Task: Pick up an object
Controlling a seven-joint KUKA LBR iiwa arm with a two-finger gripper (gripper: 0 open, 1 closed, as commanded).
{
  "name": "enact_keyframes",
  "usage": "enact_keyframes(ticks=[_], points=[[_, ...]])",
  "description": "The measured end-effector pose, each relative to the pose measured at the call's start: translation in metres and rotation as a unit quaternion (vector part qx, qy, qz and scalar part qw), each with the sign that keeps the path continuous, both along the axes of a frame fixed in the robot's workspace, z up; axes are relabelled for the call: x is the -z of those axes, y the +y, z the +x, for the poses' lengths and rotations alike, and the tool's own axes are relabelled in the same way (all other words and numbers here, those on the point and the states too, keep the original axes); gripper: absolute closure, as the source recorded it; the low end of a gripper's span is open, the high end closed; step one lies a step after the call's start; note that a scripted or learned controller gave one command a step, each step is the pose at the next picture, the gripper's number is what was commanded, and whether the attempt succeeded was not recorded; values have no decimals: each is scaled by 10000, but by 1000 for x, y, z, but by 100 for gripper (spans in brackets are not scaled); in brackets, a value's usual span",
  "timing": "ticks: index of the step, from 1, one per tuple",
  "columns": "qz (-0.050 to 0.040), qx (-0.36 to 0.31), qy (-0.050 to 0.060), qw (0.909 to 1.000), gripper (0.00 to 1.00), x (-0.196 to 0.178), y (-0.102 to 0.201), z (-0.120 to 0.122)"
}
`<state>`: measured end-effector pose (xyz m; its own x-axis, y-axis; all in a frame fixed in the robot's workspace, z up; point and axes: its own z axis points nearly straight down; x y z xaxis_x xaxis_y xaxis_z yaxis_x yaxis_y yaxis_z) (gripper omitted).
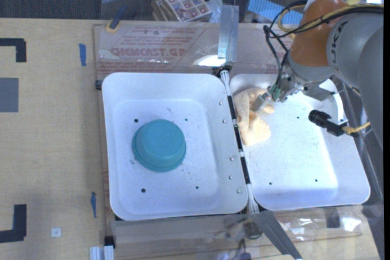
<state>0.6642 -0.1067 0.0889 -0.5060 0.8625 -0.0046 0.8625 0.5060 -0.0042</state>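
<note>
Right now my gripper (266,101) sits in the upper right of the frame, low over the far left corner of the right bin (304,182), with its tips at the top edge of the pale yellow cloth (251,122). From this slanted angle I cannot tell how the tool is set, nor whether any fold of the cloth is caught in it. The cloth lies crumpled against the bin's left wall, which I judge leaves little room on that side, so coming at it from the bin's interior makes sense. Further out, the grey arm (356,49) with its orange band (320,30) leans in from the upper right corner. In the left bin (122,97), centre left of the frame, an upturned teal bowl (159,144) rests well apart from the tool, so I take the cloth as the target.
</note>
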Motion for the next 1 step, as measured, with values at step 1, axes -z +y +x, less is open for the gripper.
enact_keyframes(ticks=[1], points=[[13,-293,-60,9996,0,-1,6,-23]])
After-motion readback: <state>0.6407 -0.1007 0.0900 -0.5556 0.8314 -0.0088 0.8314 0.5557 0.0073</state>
